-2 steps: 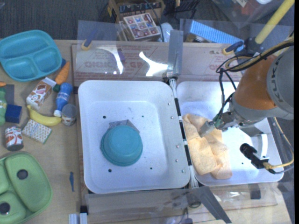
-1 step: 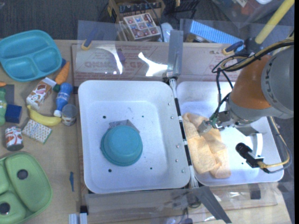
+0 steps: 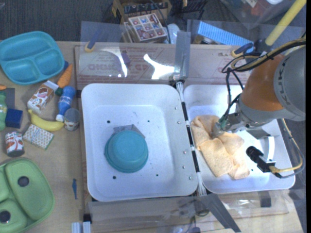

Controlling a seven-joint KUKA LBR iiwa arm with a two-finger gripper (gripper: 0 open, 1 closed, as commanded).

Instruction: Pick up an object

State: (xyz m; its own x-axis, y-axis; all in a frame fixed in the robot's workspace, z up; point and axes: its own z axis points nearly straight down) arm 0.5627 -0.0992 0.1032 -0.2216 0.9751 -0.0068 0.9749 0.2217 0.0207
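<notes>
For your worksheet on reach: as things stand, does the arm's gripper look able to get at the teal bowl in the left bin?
Probably yes. The teal bowl sits uncovered in the left bin, nothing over it. The gripper is down at the yellow cloth in the right bin, so it must cross the divider.

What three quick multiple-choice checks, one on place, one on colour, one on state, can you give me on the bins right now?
1. Where is the claw?
A. over the left bin
B. over the right bin
C. off the bench

2. What colour is the bowl?
A. red
B. yellow
C. teal

3. How does the bowl sit?
A. upside down
B. upright, full of cloth
C. stacked on the banana

Answers: 1 B, the claw is down at the yellow cloth in the right bin. 2 C, it is teal against the white left bin. 3 A, its closed base faces up.
</notes>
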